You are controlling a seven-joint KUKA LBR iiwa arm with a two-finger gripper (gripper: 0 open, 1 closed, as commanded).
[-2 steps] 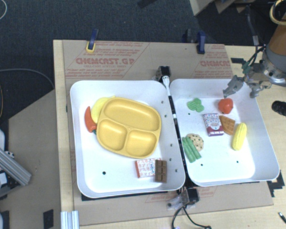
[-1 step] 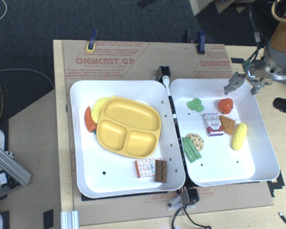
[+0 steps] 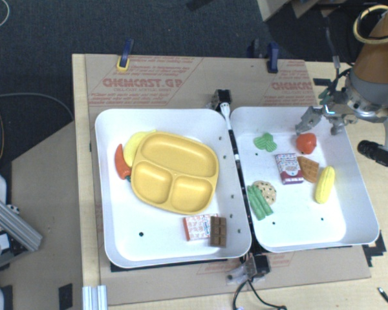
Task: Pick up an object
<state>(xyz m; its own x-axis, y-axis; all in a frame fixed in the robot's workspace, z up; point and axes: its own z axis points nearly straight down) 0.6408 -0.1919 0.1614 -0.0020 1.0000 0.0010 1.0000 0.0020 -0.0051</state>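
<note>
A: Nearest the lens, a small red-and-white packet [image 3: 196, 227] and a dark brown bar [image 3: 218, 231] lie side by side at the front of the left shallow white bin [image 3: 110, 173], just beside a yellow plastic divided tray [image 3: 174, 173]. A red-orange piece [image 3: 121, 163] and a yellow piece [image 3: 134, 144] peek out from the tray's far left side.

B: And the arm?

A: The pincer [image 3: 322, 117] hangs over the far edge of the right shallow white bin [image 3: 355, 218], its fingers spread wide and nothing between them. A round red tomato-like toy [image 3: 306, 143] sits just below and in front of it.

B: So which step is this?

A: The approach, by the look of it; no grasp is made. The red toy seems the likeliest target, being closest.

B: What does the next move call for?

A: A descent that brings the fingers to either side of the toy, then a close. A round thing may roll away. The red-and-white carton [image 3: 288, 168], brown cracker [image 3: 308, 168] and yellow corn cob toy [image 3: 324, 184] crowd near; the green leafy toy [image 3: 266, 142], speckled cookie [image 3: 264, 190] and green bean bundle [image 3: 259, 203] lie farther left on the bench [image 3: 181, 76].
</note>
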